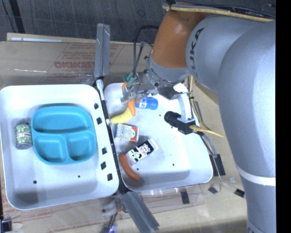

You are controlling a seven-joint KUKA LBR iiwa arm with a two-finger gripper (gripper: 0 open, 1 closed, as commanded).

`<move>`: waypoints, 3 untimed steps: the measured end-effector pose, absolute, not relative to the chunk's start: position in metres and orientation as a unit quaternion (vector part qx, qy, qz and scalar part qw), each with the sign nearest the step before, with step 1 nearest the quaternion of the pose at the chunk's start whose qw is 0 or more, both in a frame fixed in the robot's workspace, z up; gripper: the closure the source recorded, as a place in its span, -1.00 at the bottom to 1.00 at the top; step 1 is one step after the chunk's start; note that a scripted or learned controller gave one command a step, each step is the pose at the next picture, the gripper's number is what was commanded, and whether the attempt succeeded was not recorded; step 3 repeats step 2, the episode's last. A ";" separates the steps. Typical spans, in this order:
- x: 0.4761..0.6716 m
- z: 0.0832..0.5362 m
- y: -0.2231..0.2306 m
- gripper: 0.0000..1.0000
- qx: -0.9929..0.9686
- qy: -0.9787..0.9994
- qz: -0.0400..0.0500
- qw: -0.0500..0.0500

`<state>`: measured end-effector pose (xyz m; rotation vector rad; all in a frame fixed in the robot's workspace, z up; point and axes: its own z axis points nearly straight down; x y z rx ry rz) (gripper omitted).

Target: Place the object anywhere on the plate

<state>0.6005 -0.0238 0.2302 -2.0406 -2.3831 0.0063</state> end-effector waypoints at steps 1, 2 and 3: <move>0.561 0.224 0.061 1.00 -0.691 -0.723 0.002 0.002; 0.561 0.225 0.060 -1.00 -0.691 -0.723 0.002 0.002; 0.561 0.225 0.060 -1.00 -0.691 -0.723 0.002 0.002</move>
